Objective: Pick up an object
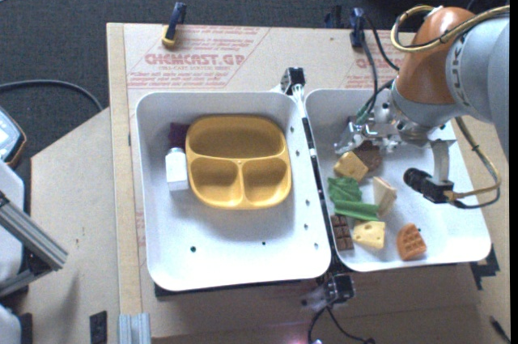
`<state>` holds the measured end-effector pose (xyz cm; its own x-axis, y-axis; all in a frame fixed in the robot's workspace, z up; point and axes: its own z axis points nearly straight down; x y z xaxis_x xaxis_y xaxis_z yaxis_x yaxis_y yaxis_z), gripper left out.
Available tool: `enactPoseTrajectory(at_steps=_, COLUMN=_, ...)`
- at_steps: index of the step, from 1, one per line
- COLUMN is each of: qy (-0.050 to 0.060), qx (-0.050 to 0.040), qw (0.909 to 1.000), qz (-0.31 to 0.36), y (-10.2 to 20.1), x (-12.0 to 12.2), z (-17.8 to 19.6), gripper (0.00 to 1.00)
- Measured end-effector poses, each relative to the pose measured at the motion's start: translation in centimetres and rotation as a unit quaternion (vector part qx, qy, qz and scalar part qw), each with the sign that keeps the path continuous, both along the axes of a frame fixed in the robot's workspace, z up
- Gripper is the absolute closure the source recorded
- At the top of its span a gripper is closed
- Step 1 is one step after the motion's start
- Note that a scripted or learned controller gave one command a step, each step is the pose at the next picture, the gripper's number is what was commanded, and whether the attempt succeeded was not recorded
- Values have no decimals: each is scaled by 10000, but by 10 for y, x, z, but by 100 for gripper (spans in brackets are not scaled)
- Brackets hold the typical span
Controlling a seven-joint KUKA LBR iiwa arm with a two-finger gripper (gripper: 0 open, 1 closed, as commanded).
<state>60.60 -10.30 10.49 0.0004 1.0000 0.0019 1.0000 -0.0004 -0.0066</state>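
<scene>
The counter (202, 59) carries two white bins side by side. The left bin (154, 237) holds one large yellow divided plate (238, 160), one small white bottle (176, 170) touching the plate's left edge, and one dark purple piece (178, 131) just above the bottle. The right bin (461, 233) holds the toy food, the things open to picking: one green pea pod (350, 198), one orange waffle piece (411, 242), one yellow cheese wedge (370, 235), one tan block (351, 165), one cream wedge (384, 194), one dark brown piece (371, 155) and one chocolate bar (342, 232) by the bin's inner wall.

The arm (453, 67) reaches in from the right, and its tool (366, 133) is low over the upper part of the right bin, just above the dark brown piece and the tan block. I cannot tell how wide the tool stands, nor whether it has hold of anything; the metal parts blur against the food beneath.

As I judge it, the pick is not yet done: every piece appears to lie on the bin floor, none lifted. What is left is the grasp itself and the lift.
</scene>
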Motion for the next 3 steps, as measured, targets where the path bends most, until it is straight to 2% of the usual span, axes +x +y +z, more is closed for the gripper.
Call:
enactPoseTrajectory(at_steps=1, qy=-26, qx=-7, qw=10000, qz=1, y=1, x=1, z=-19, gripper=0)
enactPoseTrajectory(at_steps=2, qy=-72, qx=-23, qw=10000, qz=-3, y=-1, x=3, z=-6, gripper=100)
enactPoseTrajectory(at_steps=3, qy=-63, qx=-17, qw=10000, qz=3, y=0, x=2, z=38, gripper=100)
